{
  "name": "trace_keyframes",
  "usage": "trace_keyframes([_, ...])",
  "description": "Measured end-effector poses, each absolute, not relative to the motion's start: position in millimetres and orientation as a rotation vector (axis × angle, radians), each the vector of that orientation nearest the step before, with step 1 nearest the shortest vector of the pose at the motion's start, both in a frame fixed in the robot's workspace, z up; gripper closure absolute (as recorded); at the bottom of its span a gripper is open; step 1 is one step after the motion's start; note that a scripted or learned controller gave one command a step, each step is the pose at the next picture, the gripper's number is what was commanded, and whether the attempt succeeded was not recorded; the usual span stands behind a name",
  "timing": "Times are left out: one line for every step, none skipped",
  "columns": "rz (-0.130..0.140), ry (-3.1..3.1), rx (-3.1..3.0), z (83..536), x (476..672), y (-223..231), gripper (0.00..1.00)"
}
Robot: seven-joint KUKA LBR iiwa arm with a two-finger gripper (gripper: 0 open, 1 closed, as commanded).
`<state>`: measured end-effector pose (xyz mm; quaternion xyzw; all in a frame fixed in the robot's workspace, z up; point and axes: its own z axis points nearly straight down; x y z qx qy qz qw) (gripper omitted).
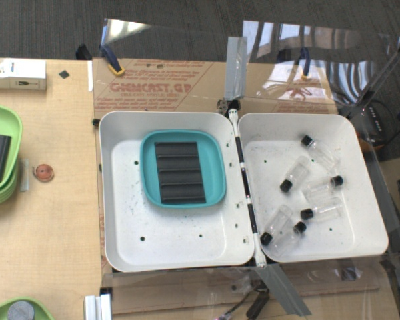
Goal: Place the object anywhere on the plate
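Wooden bench (60,245), two bins; vials (300,179) right, teal plate (183,169) left; nothing picked; gripper state unknown; next: grasp one vial.

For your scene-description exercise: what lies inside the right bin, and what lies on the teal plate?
The right bin holds several clear vials with black caps, lying scattered. On the teal plate in the left bin sits a dark ribbed insert; the plate surface beneath it is covered.
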<state>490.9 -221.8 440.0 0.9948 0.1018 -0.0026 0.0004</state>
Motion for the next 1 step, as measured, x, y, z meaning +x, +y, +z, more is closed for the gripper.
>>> trace_keyframes([-0.010, 0.314, 3.127, 440.3, 478.2, -222.0, 0.00])
